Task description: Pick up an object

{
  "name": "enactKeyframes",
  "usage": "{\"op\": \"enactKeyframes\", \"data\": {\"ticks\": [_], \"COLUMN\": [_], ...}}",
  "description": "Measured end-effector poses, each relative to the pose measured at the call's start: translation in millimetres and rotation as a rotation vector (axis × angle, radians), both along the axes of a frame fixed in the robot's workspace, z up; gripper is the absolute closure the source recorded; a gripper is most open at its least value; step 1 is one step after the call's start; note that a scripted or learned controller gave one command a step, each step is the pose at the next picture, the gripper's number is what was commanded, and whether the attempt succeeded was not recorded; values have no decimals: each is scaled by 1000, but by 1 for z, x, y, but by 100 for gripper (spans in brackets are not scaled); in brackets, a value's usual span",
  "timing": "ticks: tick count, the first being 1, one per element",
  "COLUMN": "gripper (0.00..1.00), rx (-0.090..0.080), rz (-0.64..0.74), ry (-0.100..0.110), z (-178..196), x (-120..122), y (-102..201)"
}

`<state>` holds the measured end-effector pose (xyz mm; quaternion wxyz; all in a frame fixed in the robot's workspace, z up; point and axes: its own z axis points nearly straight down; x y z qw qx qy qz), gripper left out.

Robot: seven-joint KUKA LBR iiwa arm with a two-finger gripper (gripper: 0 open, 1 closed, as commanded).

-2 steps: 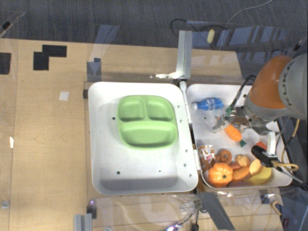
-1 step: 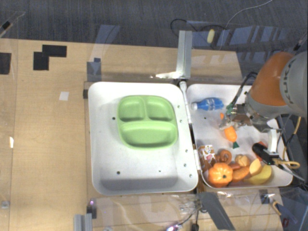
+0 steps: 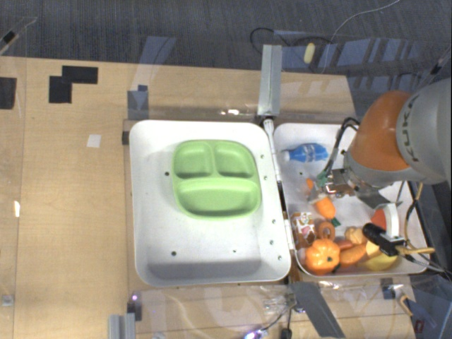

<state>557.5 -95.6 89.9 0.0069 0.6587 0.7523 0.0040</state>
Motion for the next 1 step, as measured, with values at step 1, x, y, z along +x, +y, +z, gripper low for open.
{"op": "enactKeyframes", "data": {"ticks": [1], "gripper": [100], "rx": [3], "rz": [66], "ry": [8], "z": [97], "x": [48], "y": [34]}}
